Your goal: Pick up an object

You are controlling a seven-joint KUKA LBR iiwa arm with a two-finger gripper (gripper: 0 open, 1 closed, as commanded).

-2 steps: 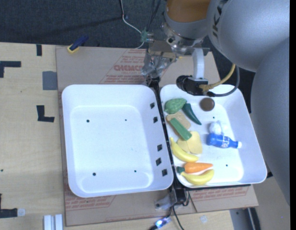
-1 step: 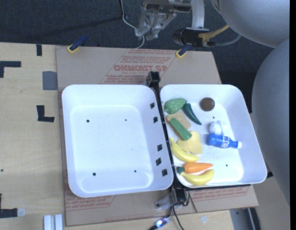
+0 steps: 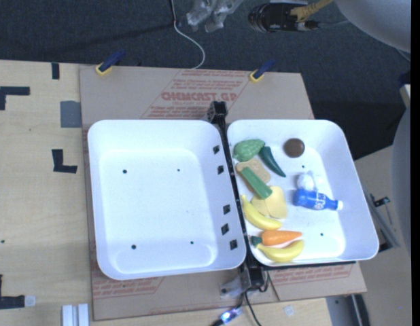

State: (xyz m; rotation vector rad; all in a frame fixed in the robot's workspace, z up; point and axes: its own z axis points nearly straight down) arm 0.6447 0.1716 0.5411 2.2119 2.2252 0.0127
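Note:
The right bin (image 3: pixel 346 182) holds several toy foods along its left side. A green leafy piece (image 3: pixel 249 148), a dark green pepper (image 3: pixel 272 161) and a green cucumber (image 3: pixel 256 183) lie toward the back. Nearer the front lie a yellow banana (image 3: pixel 259 215), an orange carrot (image 3: pixel 282 237) and a second banana (image 3: pixel 283 252). A brown round piece (image 3: pixel 294 147) and a blue bottle (image 3: pixel 316 200) lie further right. My gripper (image 3: pixel 213 11) hangs high beyond the far edge of the bench, well away from both bins.
The left bin (image 3: pixel 101 202) sits beside the right one on a cardboard sheet (image 3: pixel 196 94). A black hinge strip (image 3: pixel 227 182) runs between them. A white cable (image 3: pixel 193 43) trails over the dark floor behind the bench.

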